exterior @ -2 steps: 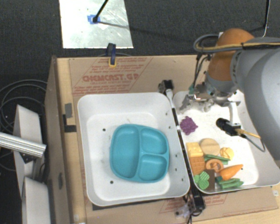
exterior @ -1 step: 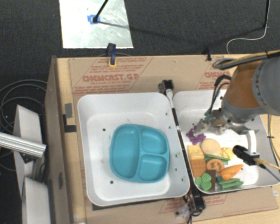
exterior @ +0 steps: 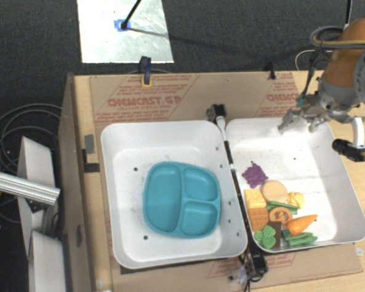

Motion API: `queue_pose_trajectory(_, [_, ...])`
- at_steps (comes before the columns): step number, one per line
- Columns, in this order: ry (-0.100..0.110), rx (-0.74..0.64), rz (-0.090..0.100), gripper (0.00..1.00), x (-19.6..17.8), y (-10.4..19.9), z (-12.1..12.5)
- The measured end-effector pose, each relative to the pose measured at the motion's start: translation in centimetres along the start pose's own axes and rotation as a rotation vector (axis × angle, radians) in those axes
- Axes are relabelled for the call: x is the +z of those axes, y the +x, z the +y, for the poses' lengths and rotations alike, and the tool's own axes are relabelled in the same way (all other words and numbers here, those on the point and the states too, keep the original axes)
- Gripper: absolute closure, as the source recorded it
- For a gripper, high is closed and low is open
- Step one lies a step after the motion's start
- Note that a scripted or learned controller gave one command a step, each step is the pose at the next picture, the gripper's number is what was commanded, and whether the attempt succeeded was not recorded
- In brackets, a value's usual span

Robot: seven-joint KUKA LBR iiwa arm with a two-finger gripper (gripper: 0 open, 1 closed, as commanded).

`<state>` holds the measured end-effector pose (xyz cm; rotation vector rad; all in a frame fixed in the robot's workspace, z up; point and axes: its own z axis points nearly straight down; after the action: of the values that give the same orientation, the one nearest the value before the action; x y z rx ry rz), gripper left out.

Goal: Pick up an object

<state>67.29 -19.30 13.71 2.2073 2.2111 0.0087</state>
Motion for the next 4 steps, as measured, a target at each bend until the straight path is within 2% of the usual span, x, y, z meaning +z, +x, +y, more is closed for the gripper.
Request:
queue_pose_trajectory(1, [0.028, 0.008, 0.01, 0.0, 3.7, -1.6, -15.4])
queue_pose_trajectory(2, [0.011, -0.008, 0.01, 0.0, 3.0, 4.3, -10.6])
queue_pose_trajectory(3, [0.009, -0.009, 0.01, 0.0, -1.6, 9.8, -8.9])
queue_pose_trajectory(4, [0.019, -0.003, 0.009, 0.0, 5.4, 10.7, -9.7])
